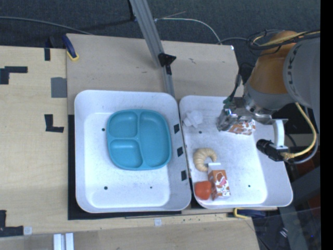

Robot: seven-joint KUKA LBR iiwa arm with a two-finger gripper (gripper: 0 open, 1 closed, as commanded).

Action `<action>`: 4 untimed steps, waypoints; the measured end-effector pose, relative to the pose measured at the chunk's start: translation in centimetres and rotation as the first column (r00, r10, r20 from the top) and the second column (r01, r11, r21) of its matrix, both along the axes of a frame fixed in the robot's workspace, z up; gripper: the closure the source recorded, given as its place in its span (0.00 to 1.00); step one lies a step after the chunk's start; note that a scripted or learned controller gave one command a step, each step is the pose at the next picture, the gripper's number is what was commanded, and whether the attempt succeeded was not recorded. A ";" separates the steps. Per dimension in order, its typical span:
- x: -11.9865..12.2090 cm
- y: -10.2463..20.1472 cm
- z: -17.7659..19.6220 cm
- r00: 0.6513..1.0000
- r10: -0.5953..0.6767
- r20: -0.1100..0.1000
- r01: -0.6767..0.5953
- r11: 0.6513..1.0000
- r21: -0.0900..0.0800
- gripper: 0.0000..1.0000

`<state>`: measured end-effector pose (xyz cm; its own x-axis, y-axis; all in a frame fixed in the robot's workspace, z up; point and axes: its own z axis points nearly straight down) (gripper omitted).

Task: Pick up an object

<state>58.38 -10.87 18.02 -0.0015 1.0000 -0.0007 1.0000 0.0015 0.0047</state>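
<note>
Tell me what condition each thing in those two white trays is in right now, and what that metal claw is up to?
Blue divided plate: lying flat in the left bin, nothing on it.
Croissant: lying loose in the right bin.
Small carton: lying on its side, beside a red tomato.
Clear crumpled wrapper: loose near the bin's top corner.
Red-and-white packet: right under the gripper.
Gripper: lowered onto the packet; grip unclear.

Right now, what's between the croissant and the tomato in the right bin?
In the camera view, a small orange carton lies just right of that line, touching the tomato; otherwise only bare bin floor below the croissant.
</note>
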 end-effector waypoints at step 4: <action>2.5 10.9 5.1 1.000 0.004 -0.008 -0.004 1.000 0.002 1.00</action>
